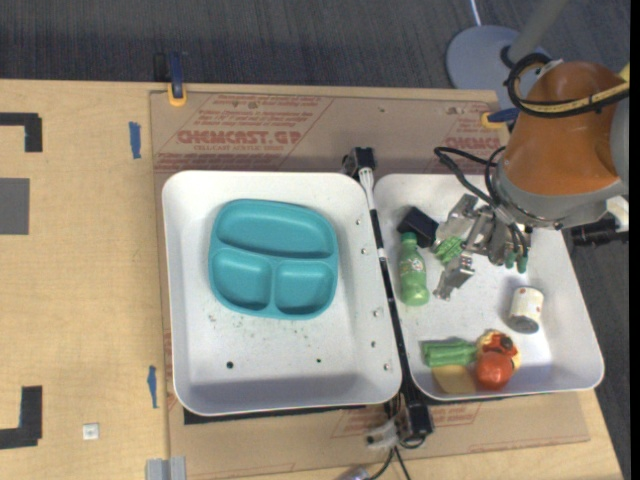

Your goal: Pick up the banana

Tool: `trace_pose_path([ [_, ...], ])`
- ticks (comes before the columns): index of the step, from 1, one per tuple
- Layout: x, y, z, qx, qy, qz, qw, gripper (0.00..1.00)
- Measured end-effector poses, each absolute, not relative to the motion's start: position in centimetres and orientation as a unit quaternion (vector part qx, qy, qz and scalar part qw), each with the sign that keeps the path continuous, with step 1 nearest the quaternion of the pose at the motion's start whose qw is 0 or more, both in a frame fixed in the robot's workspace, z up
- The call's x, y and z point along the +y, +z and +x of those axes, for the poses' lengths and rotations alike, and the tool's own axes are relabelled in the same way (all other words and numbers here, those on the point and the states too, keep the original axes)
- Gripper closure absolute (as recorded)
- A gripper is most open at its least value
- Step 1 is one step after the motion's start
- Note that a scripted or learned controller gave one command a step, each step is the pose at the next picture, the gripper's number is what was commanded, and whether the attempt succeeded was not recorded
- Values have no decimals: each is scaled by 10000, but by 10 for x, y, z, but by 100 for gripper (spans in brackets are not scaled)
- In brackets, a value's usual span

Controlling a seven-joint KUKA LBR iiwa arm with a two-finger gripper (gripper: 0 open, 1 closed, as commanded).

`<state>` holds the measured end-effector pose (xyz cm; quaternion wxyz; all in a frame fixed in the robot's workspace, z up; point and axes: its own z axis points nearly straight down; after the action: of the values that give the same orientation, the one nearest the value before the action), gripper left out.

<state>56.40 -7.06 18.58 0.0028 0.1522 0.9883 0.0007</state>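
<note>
White bins sat side by side on the tabletop [80, 268]: the left bin [190, 368] held a teal divided plate [272, 258]. In the right bin [570, 308], the tool [462, 256] hovered, its state unclear. The banana [452, 377] lay ungrasped near the front edge.

glossy teal plastic tray [272, 258], smooth white bins [190, 298]

1. A robotics lab: an industrial arm [560, 128] with an orange band reaches over the tabletop [80, 268].
2. Two white bins [190, 268] sit clamped on taped cardboard [300, 133].
3. Grey carpet [300, 18] lies beyond.
</note>
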Motion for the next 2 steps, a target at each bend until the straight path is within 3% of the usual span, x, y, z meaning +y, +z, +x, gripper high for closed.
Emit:
trace_pose_path([
  [1, -41, 185, 516, 9535, 3, 3015, -1, 0],
  [2, -45, 185, 591, 9349, 7, 3548, 25, 0],
])
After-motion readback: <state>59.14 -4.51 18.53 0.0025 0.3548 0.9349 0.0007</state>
